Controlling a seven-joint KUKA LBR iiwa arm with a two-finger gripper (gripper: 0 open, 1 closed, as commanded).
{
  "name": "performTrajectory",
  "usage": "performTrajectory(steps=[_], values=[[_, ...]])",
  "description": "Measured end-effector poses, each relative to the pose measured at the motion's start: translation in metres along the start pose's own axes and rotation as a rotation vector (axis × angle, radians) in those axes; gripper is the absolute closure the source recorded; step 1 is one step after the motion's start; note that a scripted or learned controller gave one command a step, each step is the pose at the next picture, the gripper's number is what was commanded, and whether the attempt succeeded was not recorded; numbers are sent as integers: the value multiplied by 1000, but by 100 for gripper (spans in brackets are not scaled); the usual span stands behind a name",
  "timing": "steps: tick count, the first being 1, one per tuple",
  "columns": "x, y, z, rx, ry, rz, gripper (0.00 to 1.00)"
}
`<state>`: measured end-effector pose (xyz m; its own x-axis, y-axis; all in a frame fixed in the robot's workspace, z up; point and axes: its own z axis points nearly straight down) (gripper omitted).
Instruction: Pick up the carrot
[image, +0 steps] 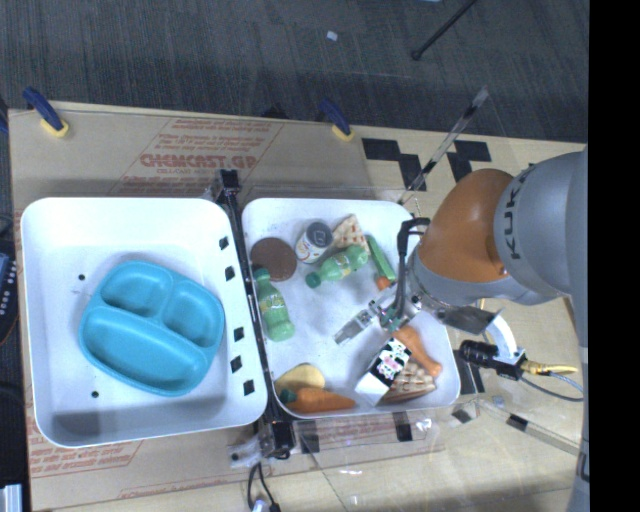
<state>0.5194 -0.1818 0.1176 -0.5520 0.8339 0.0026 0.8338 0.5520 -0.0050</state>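
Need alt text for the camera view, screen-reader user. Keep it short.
The grey arm's two-finger gripper hangs over the right white bin, above toy food including an orange carrot lying at the bin's near edge, apart from the gripper. The left white bin holds a blue sectioned plastic tray.

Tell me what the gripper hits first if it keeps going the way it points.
The gripper points left across the right bin; likely bare bin floor first, then the green bottle. Depth is unclear.
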Motion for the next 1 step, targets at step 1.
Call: performTrajectory(steps=[1], values=[[-54, 32, -10, -4, -4, -106, 0]])
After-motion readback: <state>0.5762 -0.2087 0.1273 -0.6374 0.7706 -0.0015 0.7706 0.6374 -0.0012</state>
